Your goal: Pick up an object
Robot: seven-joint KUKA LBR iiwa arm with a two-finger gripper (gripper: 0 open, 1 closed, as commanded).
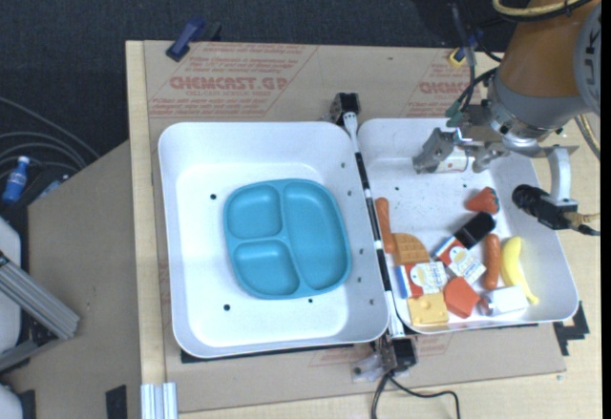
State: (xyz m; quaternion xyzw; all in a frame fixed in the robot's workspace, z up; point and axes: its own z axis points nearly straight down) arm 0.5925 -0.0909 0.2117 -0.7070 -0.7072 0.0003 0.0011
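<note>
bright, even overhead light, white bins [191,245] slightly glaring, soft shadows, mild blur throughout.

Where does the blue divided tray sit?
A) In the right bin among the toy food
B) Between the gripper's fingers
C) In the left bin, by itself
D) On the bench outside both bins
C: the tray lies flat in the left bin with nothing else in that bin, while the toy food is piled in the right bin.
</note>
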